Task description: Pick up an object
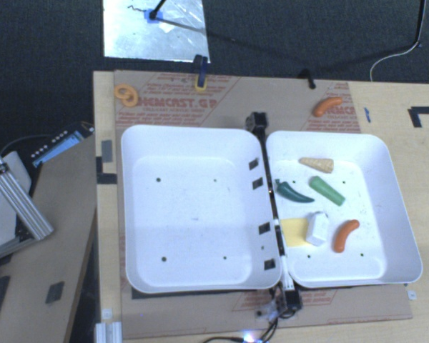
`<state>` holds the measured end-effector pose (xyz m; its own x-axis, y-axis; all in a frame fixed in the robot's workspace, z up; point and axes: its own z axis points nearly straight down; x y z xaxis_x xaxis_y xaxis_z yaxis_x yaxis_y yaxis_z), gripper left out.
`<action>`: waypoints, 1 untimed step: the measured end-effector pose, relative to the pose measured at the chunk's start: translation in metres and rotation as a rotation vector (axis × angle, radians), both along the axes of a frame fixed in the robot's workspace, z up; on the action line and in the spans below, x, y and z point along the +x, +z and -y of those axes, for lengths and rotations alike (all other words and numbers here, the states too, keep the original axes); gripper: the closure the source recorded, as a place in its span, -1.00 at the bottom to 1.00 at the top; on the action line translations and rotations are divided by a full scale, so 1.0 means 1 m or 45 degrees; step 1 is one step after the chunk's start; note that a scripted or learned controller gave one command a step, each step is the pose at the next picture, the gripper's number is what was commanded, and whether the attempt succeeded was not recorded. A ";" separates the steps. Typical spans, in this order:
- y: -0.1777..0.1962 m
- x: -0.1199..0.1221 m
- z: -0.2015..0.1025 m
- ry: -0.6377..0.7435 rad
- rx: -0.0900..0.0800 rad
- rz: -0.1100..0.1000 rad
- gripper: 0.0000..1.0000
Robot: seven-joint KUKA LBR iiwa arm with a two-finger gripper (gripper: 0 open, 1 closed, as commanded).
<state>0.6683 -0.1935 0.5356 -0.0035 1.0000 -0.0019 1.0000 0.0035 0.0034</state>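
The bench [164, 95] bears the left bin [193, 209] and the right bin [343, 213] side by side. In the right bin lie a yellow slab [293, 231] touching a white block [317, 228], a green cucumber [327, 191], a dark green pepper [294, 193], an orange sausage [345, 235] and a tan cone [317, 164]. On the bench beyond the bins rest another orange sausage [327, 106] and a small orange ring [126, 94].

We seem to be in a robotics lab. We see two white bins [193, 277] clipped together on a cardboard-topped bench [272, 95], aluminium framing [18, 199] at left, and cables [400, 48] across dark carpet at upper right.
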 end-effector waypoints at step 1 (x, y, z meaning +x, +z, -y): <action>0.000 0.000 0.005 -0.004 -0.001 0.001 1.00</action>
<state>0.6683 -0.1984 0.5358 -0.0007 1.0000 -0.0025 1.0000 0.0007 0.0039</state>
